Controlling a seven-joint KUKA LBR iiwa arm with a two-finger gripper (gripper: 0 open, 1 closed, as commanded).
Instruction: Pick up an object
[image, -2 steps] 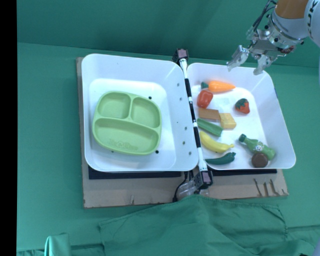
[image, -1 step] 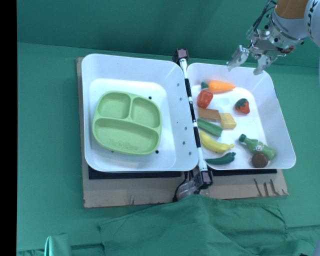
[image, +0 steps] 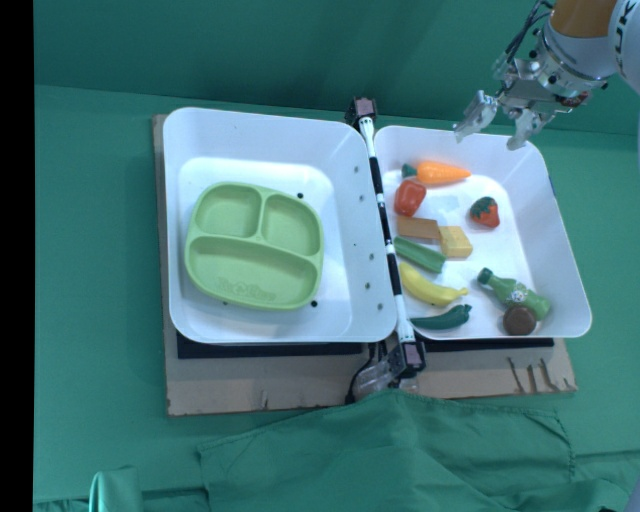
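Two shallow white plastic bins, glossy, with rounded corners, set side by side on a flat brown cardboard sheet (image: 260, 395) over green cloth (image: 90, 300). Left bin (image: 190, 135): one pale green plastic tray (image: 254, 245), matte, rounded, split into three compartments, lying slightly askew. Right bin (image: 560, 290): assorted toy food, smooth moulded plastic. Orange carrot (image: 440, 173) with a green tip, lying crosswise near the far wall. Red pepper (image: 409, 197), squat and shiny, just below the carrot's blunt end. Strawberry (image: 485, 211), red with a green cap, apart to the right. Tan block (image: 419, 228) and yellow block (image: 456, 242), both boxy, touching, possibly bread and cheese. Dark green cucumber (image: 419, 254), cylindrical, slanted, just beneath the tan block. Yellow banana (image: 431, 287), curved. Dark green chilli (image: 441, 319), slim and curved, near the front wall. Green bottle (image: 513, 293) with a pale label, lying on its side; round brown piece (image: 519, 320) touching it at the near right corner. Black-and-white striped bar (image: 385, 225) along the seam between the bins. Crumpled green fabric (image: 400, 455) at the front. Gripper (image: 496, 121), metallic grey, raised over the right bin's far rim, two fingers spread apart, nothing between them. Carrot nearest to it, well below and to the left; strawberry next, lower in view.
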